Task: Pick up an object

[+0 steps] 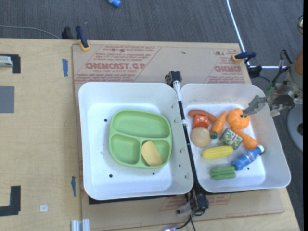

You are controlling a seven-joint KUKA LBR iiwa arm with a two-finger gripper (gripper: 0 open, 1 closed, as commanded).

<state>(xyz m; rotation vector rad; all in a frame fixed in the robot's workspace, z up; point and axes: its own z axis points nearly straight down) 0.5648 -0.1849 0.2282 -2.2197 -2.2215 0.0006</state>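
Note:
The right bin (274, 174) holds several toy foods: a round orange fruit (237, 119), a carrot (219, 123), a red pepper (202, 117), a beige ball (200, 137), a corn cob (217, 152), a small green carton (231, 137), a second orange carrot piece (249, 140), a blue bottle (248, 159) and a green pickle (222, 172). My gripper (260, 105) reaches in from the right over the bin's far right rim. Its grey tip sits just above and to the right of the orange fruit, close to it or touching it. Nothing is seen held.
The left bin (91, 129) holds a green divided plate (140, 129) with a yellow potato-like piece (152, 153) in its lower right compartment. A black divider (183, 124) runs between the bins. Clamps (243, 57) sit at the board's far corners.

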